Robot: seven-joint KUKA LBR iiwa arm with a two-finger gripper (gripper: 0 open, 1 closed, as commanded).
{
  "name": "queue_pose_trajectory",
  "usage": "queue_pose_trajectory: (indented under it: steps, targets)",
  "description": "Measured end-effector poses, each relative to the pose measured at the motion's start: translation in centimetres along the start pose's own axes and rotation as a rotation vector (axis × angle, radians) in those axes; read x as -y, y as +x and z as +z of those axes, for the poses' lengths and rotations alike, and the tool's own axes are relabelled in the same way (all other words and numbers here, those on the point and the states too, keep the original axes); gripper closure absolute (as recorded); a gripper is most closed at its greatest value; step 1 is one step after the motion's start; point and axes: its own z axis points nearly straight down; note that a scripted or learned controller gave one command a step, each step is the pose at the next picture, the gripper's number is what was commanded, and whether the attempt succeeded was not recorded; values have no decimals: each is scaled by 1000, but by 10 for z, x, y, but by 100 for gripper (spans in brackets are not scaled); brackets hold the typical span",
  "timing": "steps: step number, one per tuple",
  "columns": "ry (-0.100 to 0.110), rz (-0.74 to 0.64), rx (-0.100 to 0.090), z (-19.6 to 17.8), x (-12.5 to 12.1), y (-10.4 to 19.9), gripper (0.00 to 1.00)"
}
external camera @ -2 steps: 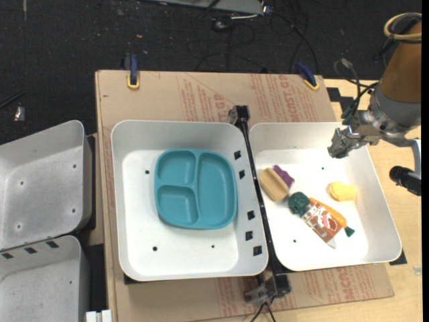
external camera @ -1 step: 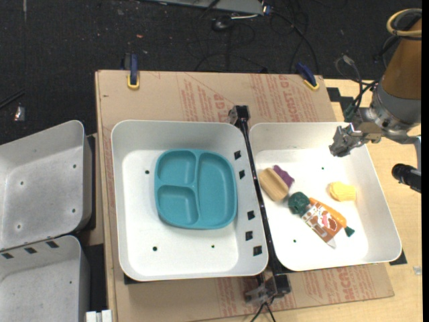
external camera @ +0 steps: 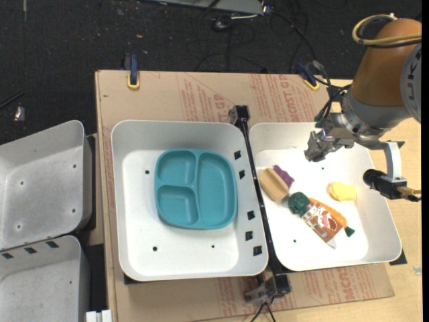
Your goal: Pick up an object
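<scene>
My fingers (external camera: 315,151) hung over the right bin (external camera: 382,247), near its back edge, w/ nothing between them that I could see. Whether they were apart or together, I couldn't tell from this angle.

Below and left of me sat the pile: a tan block (external camera: 273,184) close to the bin's left wall, a small purple piece (external camera: 285,177) touching its far side, a dark green lump (external camera: 297,202) just beside the block's near end, and an orange packet (external camera: 326,221) running out from the green lump toward the bin's front right. A yellow piece (external camera: 342,192) lay apart from the rest, right of the green lump. Open white floor lay along the back of the bin under me and across the front corners.

The left bin (external camera: 127,180) held a teal divided plate (external camera: 196,188), roughly centred, w/ bare floor all round it. Both bins sat on the cardboard-covered worktop (external camera: 174,89).
</scene>
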Motion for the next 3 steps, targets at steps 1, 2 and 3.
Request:
queue_pose_trajectory:
  steps: [1,2,3]
  targets:
    - [2,0,0,11,10,56,100]
    - [0,-2,-1,13,9,118,100]
    - [-3,-2,0,1,13,170,100]
